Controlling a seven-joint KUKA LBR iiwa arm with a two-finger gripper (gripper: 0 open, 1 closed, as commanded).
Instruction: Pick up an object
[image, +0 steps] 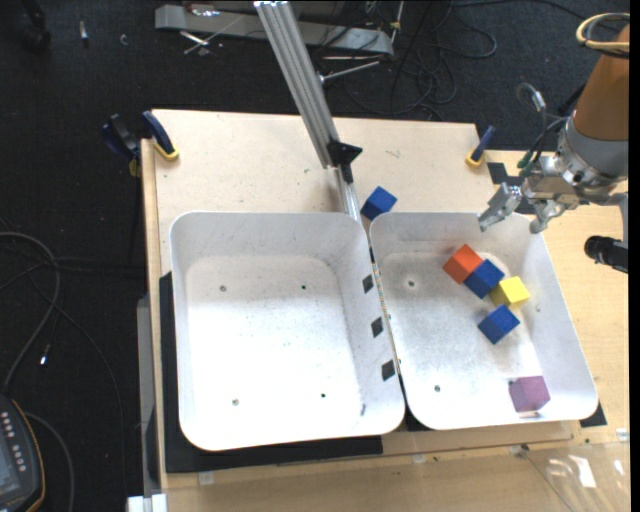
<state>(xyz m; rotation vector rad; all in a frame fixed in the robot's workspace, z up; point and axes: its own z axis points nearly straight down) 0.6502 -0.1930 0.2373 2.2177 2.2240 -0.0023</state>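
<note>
A: Where's the end effector (518, 212)?

B: Over the right bin's (560, 300) far edge, fingers spread apart, empty.

A: And the blocks?

B: The orange block (462, 262) touches a blue block (485, 277) and yellow block (513, 291) near that far edge. Packed that tight, a finger could land on a neighbour and miss.

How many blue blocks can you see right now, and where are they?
3: one blue block outside on the bench behind the bins, one in the right bin between orange and yellow blocks, one just below them.
</note>
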